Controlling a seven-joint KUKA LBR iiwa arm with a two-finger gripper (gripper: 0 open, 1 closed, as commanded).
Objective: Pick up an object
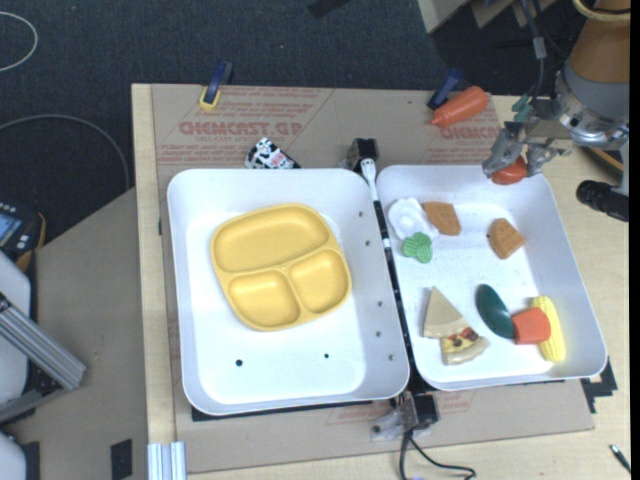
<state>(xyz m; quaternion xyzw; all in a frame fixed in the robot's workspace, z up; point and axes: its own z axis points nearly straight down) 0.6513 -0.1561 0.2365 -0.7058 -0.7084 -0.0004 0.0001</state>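
**Desk:** Start at the left. What is on the tabletop (90, 298)?

**Arm:** Two shallow white bins side by side on a cardboard sheet. The left bin (195, 368) holds a yellow divided tray (280, 266), three compartments, lying flat near the middle. Above that bin, on the cardboard, a small black-and-white toy (270, 154) and, further left, a blue-and-yellow clamp (213, 85).

**Desk:** And across the divide?

**Arm:** The right bin (560, 208) carries the toy food. Near its left wall, a white piece (405, 215) with a green piece (418, 248) touching it just below. Beside those, a brown cracker-like piece (441, 218), and a second brown one (505, 238) further right. Toward the front, a pizza slice (447, 325), a dark green piece (492, 308), an orange-red piece (531, 325) touching it, and a yellow corn cob (549, 328) at the right wall.

**Desk:** Where are you?

**Arm:** I reach in from the right, over the far right corner of the right bin. My fingers (512, 156) are closed around a small red object (509, 172), which shows between them, just at the bin's far rim. Left of me, an orange-handled clamp (460, 106) grips the cardboard's far edge.
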